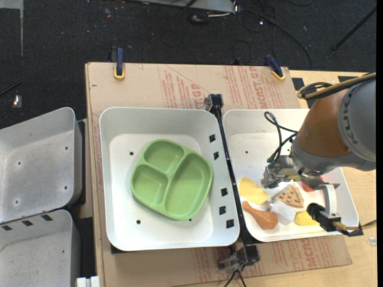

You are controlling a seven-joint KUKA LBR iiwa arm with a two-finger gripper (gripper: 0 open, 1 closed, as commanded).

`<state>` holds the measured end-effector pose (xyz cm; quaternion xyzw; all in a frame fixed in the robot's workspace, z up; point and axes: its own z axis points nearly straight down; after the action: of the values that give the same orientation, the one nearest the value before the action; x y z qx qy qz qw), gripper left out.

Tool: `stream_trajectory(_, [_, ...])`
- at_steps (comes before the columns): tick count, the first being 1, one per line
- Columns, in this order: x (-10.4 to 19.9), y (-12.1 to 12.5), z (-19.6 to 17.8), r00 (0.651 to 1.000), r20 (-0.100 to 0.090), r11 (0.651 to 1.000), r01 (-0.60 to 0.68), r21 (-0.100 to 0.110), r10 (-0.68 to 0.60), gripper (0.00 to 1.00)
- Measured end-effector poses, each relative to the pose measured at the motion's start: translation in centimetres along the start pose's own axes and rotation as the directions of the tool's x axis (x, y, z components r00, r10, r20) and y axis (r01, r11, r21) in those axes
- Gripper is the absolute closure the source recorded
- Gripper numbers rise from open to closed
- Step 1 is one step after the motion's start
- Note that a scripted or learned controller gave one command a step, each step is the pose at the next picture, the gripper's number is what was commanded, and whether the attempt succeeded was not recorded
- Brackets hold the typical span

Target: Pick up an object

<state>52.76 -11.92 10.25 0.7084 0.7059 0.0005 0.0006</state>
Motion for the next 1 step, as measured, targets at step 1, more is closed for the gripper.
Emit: stream_trajectory(1, [-0.52,0.98,-5.73,1.000,0.002,1.000,0.005,-0.005,-0.005,1.00])
